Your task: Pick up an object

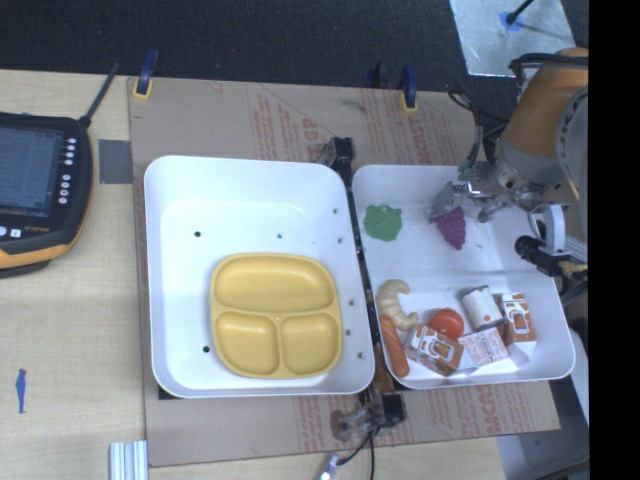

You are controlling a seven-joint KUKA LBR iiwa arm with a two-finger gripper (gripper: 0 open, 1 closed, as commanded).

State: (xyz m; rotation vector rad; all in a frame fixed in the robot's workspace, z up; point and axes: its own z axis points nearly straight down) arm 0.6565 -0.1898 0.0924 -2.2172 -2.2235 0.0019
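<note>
One bunch of purple toy grapes (453, 228) lies near the far edge of the right bin (560, 363), directly under the gripper (462, 200), whose spread fingers straddle it without gripping, so closing squarely before lifting looks wise.

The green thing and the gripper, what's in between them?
In the camera view, purple grapes lie between the green thing and the gripper, close under the gripper.

Wooden bench (60, 318) carries brown cardboard sheet (250, 118); two white bins (165, 268) (560, 353) side by side; teach pendant (40, 193) at left.
</note>
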